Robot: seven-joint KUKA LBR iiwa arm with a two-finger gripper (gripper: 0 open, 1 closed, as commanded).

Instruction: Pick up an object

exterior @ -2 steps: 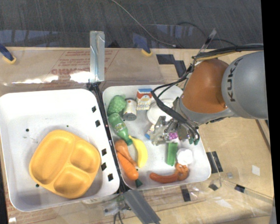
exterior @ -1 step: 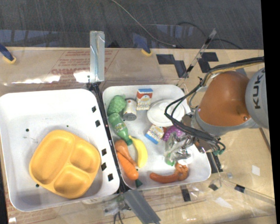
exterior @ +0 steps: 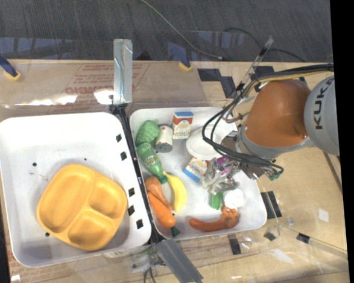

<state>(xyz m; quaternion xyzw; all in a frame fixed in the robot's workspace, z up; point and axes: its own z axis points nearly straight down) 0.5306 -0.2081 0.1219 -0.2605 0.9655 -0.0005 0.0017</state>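
One gripper point(exterior: 219, 176) hangs low over the right bin point(exterior: 251, 214), its metal fingers among the clutter near the bin's middle; whether they are spread or closed cannot be told, and nothing is clearly seen between them. Just beside it lie a small blue and yellow packet point(exterior: 195, 167) to the left, a green piece point(exterior: 216, 200) and a white cap point(exterior: 233, 198) below. A sausage point(exterior: 210, 224) lies along the bin's near wall. Further left sit a banana point(exterior: 178, 192), a carrot point(exterior: 160, 208), a green bottle point(exterior: 150, 158) and a green pepper point(exterior: 147, 133), close together along the left wall. A can point(exterior: 164, 139) and a small carton point(exterior: 182, 125) stand near the far wall, and a white dish point(exterior: 199, 145) lies under the cables point(exterior: 224, 119). Above the gripper rises the orange band point(exterior: 276, 114) and the grey arm point(exterior: 320, 119), coming in from the right.

The left bin point(exterior: 19, 134) touches the right one along a taped seam and holds a yellow divided tray point(exterior: 82, 206), tilted. Both bins rest on a wooden bench point(exterior: 306, 262) covered with clear plastic sheet, marked with black tape bits. A strip of silver tape point(exterior: 123, 72) runs up from the seam. Beyond the bench lies dark carpet point(exterior: 53, 19), crossed by a thin cable.
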